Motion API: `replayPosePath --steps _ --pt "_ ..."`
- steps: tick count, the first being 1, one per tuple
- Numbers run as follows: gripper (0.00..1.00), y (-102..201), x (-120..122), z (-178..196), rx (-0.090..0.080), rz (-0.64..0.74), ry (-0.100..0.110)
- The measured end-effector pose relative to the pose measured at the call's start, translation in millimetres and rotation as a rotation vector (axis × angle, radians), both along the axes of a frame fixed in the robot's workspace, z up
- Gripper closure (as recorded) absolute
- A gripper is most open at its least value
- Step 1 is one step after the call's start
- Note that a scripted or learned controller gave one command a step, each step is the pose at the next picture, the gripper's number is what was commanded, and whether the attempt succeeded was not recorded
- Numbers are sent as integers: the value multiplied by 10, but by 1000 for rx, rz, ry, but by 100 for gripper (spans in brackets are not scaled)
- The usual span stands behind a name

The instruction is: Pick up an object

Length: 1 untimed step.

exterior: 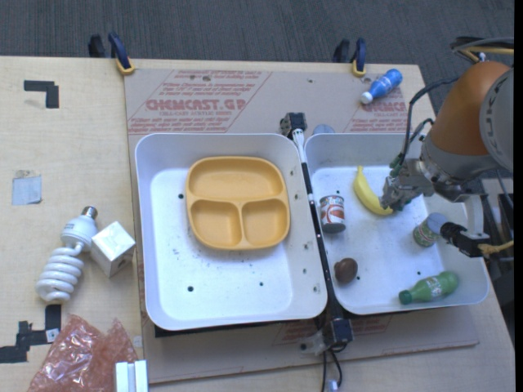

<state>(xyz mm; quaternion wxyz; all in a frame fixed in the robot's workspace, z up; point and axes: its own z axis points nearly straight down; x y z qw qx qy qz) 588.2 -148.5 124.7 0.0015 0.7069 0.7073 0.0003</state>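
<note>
The gripper (398, 193) is low in the right bin (384, 296), at the right side of the frame. It sits right at the lower end of the banana (369, 193), and it looks like it touches it. I cannot tell if it is pinching the banana or not, because that part is too small and dark to see.

The banana lies in the upper middle of the right bin, curved, with its top pointing up. A small can (332, 213) stands just to its left. A brown round thing (346, 269) lies lower down, and a green bottle (429, 287) lies in the lower right corner. The left bin holds a yellow tray (238, 201) with three parts.

To do this step well, I think the gripper should squeeze across the thin side of the banana, not along it. It should grab nearer the middle, so the banana does not tip and slide out. Then it should lift slowly, straight up, away from the can.
</note>
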Motion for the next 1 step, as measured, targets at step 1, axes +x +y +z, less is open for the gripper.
replayPosePath --steps 1 --pt "0 0 0 0 0 0 0"
